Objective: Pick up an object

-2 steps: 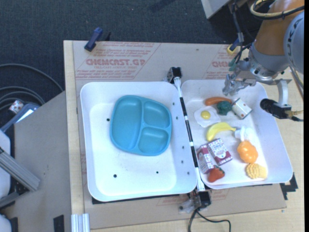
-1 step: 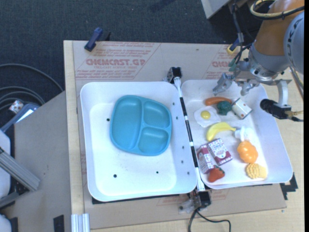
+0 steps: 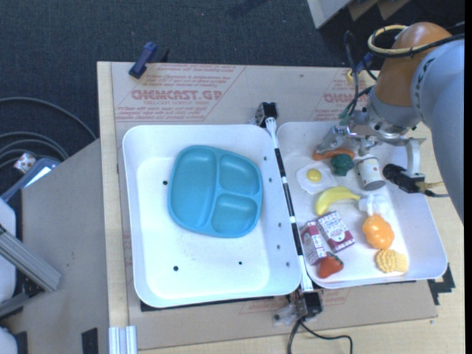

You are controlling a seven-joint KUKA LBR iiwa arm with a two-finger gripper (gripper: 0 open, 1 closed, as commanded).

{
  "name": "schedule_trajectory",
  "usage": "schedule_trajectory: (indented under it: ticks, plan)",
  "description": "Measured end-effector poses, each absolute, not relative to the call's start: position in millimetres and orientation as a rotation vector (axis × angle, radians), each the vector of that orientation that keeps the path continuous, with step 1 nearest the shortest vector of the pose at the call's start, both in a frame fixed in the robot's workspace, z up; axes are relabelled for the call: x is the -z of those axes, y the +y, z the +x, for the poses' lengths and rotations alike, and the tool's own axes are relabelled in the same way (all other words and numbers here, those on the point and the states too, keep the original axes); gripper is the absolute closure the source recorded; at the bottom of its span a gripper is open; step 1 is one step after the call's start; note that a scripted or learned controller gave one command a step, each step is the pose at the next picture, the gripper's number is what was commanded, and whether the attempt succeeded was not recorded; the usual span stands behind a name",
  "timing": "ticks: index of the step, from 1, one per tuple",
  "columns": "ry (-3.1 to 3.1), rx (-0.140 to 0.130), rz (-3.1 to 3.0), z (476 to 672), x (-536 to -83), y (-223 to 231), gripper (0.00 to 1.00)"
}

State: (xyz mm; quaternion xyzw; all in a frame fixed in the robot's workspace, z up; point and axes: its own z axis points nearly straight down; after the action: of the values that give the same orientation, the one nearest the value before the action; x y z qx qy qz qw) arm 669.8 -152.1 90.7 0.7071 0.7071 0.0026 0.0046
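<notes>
Two shallow white bins sat side by side on the counter (image 3: 110,198), and everything can be placed from the black divider (image 3: 284,198) where their rims met. To the left of the divider, the left bin (image 3: 147,264) held a blue sectioned plate (image 3: 215,191), lying flat toward the far half of that bin.

To the right of the divider, the right bin (image 3: 428,227) held the toy food. Closest to the divider lay a fried egg (image 3: 313,176) and, nearer the camera, a small red-and-white carton (image 3: 326,236) with a red piece (image 3: 330,266) touching its near end. A banana (image 3: 336,197) lay just beyond the egg from the divider, and a green piece (image 3: 341,164) and an orange carrot-like piece (image 3: 330,153) lay beside each other at the far end. Farther from the divider were a small can (image 3: 369,173), an orange fruit (image 3: 377,231) and a yellow bumpy piece (image 3: 391,259) near the front corner.

The tool (image 3: 354,134) hung over the far end of the right bin, just above the carrot-like and green pieces. Whether it was released or clenched could not be told, and nothing could be seen gripped in it.
</notes>
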Motion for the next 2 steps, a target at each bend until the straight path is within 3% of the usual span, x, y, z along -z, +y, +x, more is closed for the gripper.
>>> schedule_trajectory:
  ticks: [1,2]
  plan:
    - [2.215,-0.01,2.211,670.9,-101.9,-151.2,1.0]
    - [2.216,-0.01,2.211,670.8,-101.6,-151.0,0.0]
